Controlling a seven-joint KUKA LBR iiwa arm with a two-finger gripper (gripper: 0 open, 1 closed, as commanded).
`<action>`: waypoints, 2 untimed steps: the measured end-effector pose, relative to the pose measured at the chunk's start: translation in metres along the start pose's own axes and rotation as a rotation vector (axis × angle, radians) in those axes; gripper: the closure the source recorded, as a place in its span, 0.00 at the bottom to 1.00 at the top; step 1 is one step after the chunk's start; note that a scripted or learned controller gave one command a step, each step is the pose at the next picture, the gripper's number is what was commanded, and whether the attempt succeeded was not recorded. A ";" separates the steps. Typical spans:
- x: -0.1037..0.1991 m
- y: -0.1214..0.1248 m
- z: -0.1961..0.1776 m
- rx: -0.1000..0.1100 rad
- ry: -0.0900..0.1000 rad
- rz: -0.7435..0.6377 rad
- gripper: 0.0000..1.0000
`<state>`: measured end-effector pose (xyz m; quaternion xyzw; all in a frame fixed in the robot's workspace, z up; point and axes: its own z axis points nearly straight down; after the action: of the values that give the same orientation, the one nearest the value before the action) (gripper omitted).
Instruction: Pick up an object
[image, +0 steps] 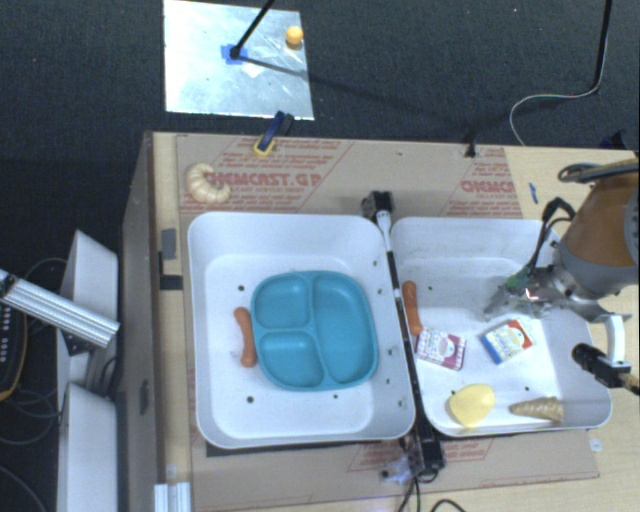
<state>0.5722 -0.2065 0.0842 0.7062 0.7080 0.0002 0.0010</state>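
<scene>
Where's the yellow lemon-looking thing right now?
The yellow lemon lies in the right bin, near its front edge, between the pink packet and the tan cone.

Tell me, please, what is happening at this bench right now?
The arm reaches in from the right, and its gripper hangs low over the right bin, near the blue-and-white packet. Nothing shows between its fingers. The teal divided plate sits in the left bin.

teal plate (314, 330); white bins (290, 240); yellow lemon (471, 404)
</scene>
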 end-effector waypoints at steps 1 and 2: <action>0.000 0.088 -0.001 -0.002 0.000 -0.002 0.00; 0.014 0.070 -0.001 -0.001 0.000 0.000 0.00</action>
<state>0.6416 -0.1927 0.0850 0.7063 0.7079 0.0007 0.0012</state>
